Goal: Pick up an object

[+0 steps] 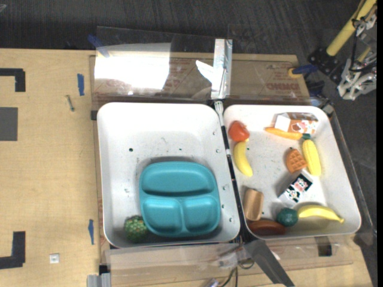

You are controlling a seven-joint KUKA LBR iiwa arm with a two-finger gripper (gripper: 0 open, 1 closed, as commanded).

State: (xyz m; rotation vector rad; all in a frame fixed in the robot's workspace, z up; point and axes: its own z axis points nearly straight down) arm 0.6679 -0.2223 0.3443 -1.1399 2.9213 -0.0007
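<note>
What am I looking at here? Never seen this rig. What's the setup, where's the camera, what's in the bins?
One fixed camera above a wooden bench, looking down at a slant. On the bench sit two shallow white bins side by side, with clear plastic sheeting along their far edge.

The left bin holds a teal divided tray and a small green bumpy ball at its near-left corner.

The right bin holds toy food: three bananas, a red-orange piece, a small printed carton, a brown waffle-like piece, a black-and-white box, a tan cylinder, a dark green ball and a brown sausage-like piece.

The job is for a robot arm to pick one object up; nothing looks lifted yet.
</note>
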